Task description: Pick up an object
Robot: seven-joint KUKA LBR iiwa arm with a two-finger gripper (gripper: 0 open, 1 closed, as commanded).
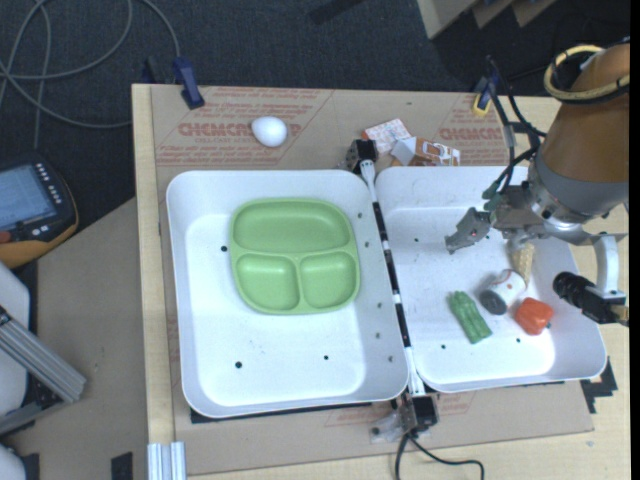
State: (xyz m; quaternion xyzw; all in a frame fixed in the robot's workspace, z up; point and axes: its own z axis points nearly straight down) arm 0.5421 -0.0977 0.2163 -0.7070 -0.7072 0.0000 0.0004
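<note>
We see the pincer (468,232) hanging over the upper middle of the right bin (430,200), its grey fingers pointing toward the left of the view, and there is nothing between them; from this slant we cannot tell how wide they stand. The things that could be picked up lie in the lower right part of that same bin, below and to the right of the pincer and apart from it: a green block (469,317) lying aslant on the bin floor, a small grey-and-white piece (501,292) just beside it to the right, an orange object (534,315) further right near the bin's edge, and a pale, cream-coloured piece (522,260) partly under the arm's wrist. The green block is the nearest of these to the fingertips, lying below them in the view. The left bin (200,298) holds a green divided plate (295,254) with three compartments, well apart from the pincer. Both bins rest on a brown cardboard sheet (215,128) laid over the table, and on it we read red printed lettering that begins "CHEMCA", repeated near the top left and again at the top right, where it is partly covered; the smaller lines beneath are too fine to read. A white ball (268,130) sits on the cardboard above the left bin, and some small printed packets (405,145) lie above the gap between the bins, their writing too small to make out.
</note>
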